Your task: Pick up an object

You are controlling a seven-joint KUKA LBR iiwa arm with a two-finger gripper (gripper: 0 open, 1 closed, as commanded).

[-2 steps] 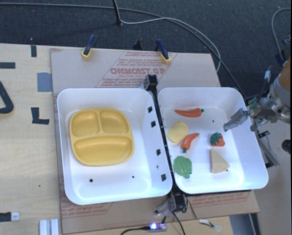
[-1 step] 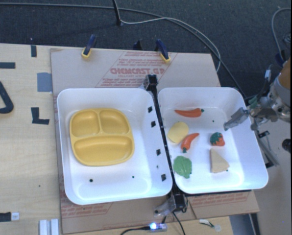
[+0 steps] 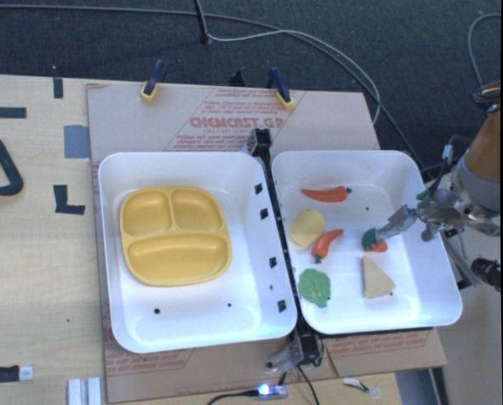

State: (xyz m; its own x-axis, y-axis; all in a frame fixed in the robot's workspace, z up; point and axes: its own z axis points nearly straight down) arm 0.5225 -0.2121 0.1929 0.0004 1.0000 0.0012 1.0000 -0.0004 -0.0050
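The right bin (image 3: 420, 184) holds several toy foods. A long red chili (image 3: 325, 195) lies near its far side. Below it are a yellow lump (image 3: 306, 227) and a small orange-red pepper (image 3: 326, 243). A green leafy piece (image 3: 315, 287) and a tan wedge (image 3: 375, 278) lie toward the near side. A small green and red piece (image 3: 372, 240) sits right of centre. My gripper (image 3: 406, 224) reaches in over the bin's right rim, its tip just right of and above that small piece. Nothing is seen held in it.
The left bin (image 3: 116, 310) holds a yellow divided plate (image 3: 175, 234). Black clips line the wall between the two bins (image 3: 273, 226). Cables run across the dark floor behind the bench, and blue clamps (image 3: 278, 87) pin the cardboard sheet.
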